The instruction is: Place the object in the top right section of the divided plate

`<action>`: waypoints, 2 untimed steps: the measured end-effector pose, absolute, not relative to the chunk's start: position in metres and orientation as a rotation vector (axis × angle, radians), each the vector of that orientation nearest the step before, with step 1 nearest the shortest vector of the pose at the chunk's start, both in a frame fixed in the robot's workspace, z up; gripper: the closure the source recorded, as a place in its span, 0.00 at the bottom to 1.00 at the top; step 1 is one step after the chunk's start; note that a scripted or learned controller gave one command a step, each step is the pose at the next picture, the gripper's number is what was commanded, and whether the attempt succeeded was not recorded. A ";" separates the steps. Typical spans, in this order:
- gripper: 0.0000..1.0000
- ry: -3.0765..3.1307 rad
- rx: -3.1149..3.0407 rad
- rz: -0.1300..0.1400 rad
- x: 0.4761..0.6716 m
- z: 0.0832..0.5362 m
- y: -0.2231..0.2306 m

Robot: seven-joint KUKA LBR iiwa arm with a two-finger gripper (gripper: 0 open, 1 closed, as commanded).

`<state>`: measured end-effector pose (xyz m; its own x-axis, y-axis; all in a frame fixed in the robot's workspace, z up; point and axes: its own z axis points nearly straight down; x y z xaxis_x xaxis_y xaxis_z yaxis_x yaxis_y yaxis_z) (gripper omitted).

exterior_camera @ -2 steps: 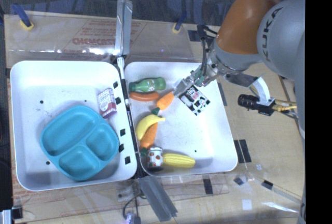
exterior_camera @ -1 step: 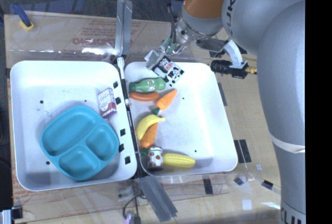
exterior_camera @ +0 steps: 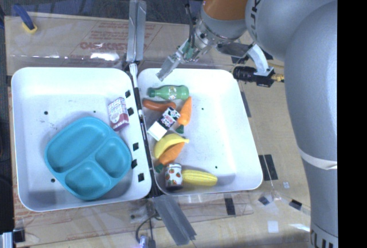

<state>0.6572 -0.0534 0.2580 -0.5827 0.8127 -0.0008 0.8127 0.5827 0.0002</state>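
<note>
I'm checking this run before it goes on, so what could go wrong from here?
1. The toy foods, the green plastic bottle and the orange carrot among them, lie touching, so the claw may pinch two or slip.
2. The small red carton stands right beside the blue divided plate, so a drop could knock it.

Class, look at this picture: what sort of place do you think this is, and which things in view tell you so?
Probably a robotics lab bench for pick-and-place trials. A large grey robot arm reaches over two white bins; one holds toy food such as a banana, the other a blue divided plate.
</note>
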 end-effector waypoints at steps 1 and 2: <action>1.00 2.797 1.425 0.000 0.658 0.269 -0.052; 1.00 3.014 0.890 -0.001 0.657 0.230 0.039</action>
<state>0.6566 0.0385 0.2302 -0.8397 0.5430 0.0010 0.5430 0.8397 -0.0011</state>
